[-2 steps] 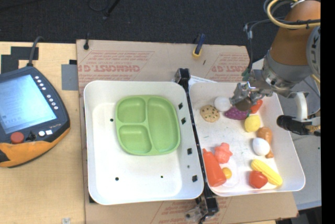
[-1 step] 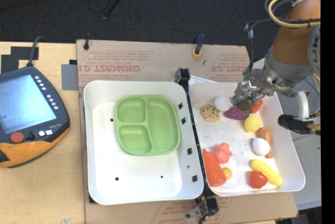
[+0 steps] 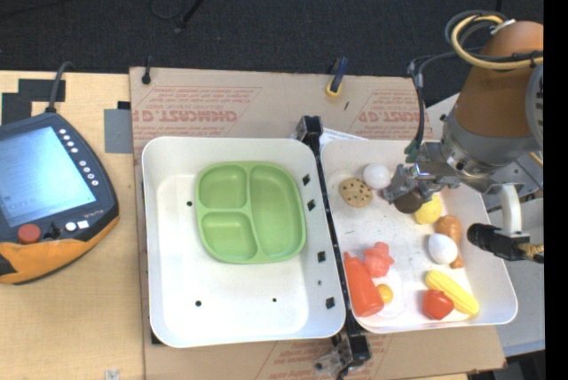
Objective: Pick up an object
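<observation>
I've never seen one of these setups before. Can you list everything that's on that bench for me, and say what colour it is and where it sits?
Bins: 2, white, side by side on the bench.
Divided tray: 1, light green, three compartments, in the left bin.
Cookie: 1, tan with dark chips, right bin, upper left.
White ball: 1, right bin, beside the cookie.
Orange bottle: 1, right bin, lower left.
Pink toy: 1, next to the bottle.
Yellow lemon-like piece: 1, just below the gripper.
Egg: 1, white, right side.
Corn: 1, yellow, lower right.
Red piece: 1, touching the corn.
Handheld control pad: 1, grey and orange, far left.
Arm: 1, grey and orange, reaching from the right.
Gripper: 1, dark, over the right bin.
</observation>
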